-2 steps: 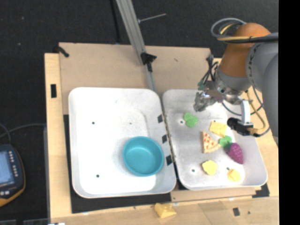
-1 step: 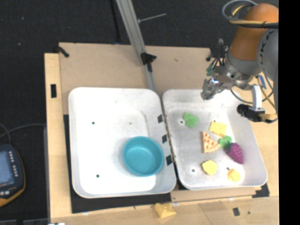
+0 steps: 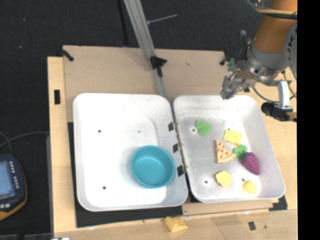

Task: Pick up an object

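- The tool (image 3: 231, 90) hung over the far rim of the right bin (image 3: 260, 111), near that bin's back corner; I could not make out how it was set, and nothing showed in it.
- Inside the right bin a green leafy piece (image 3: 203, 128) lay nearest the tool, toward the bin's middle.
- A yellow block (image 3: 232, 136) sat beyond it, and just beside that a pizza slice (image 3: 223, 152) rested flat.
- A purple grape bunch (image 3: 250, 162) with a green stem lay right of the pizza slice, close to the bin's right wall.
- Two small yellow pieces (image 3: 224, 178) lay at the bin's near end.
- Left of the right bin, the left bin (image 3: 100, 114) held a teal bowl (image 3: 152, 165) upright near the shared wall.
- A yellow wedge (image 3: 175, 224) lay on the surface (image 3: 125, 69), in front of both bins.
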Tool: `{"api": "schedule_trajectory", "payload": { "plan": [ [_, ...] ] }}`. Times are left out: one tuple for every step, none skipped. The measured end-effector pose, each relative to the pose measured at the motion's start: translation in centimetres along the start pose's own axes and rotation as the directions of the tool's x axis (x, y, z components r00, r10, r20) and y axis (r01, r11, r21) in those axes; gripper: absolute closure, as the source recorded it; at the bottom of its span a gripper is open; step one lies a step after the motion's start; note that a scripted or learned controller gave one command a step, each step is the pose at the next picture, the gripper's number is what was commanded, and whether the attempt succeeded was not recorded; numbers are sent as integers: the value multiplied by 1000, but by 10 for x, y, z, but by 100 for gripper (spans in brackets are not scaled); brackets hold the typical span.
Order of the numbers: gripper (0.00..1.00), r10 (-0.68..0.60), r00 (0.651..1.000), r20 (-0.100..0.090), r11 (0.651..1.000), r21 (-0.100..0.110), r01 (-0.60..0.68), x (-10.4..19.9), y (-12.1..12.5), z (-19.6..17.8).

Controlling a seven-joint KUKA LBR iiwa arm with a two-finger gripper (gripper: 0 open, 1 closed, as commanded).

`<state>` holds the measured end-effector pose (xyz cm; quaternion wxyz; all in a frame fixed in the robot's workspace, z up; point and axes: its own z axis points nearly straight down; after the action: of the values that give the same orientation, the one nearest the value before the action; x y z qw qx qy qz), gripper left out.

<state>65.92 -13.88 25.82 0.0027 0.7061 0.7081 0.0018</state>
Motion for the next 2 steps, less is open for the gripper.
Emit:
{"api": "schedule_trajectory", "payload": {
  "plan": [
    [100,-2,1000,-1,1000,6,2,48,-18,6],
    [100,-3,1000,-2,1000,6,3,99,-52,10]
  ]
}}
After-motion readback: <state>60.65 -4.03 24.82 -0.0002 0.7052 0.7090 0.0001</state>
